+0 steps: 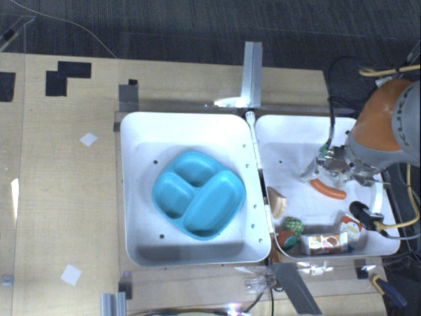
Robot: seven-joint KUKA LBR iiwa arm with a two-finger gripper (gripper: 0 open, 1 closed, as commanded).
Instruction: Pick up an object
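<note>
My gripper (327,168) hangs low in the right bin (289,140), just above an orange sausage-shaped toy (328,189) that lies on the bin floor. Nothing shows between the gripper and the toy to tell whether they touch. Along the bin's near side lie a green, bumpy toy (292,228), a red and white packet (323,243) and a small red and white carton (351,230). A beige piece (277,202) rests against the bin's left wall.
The left bin (135,242) holds a blue divided plate (198,193) in its middle. A metal post (252,74) stands behind the wall between the two bins. The arm's grey body with its orange band (383,120) covers the right bin's far right corner.
</note>
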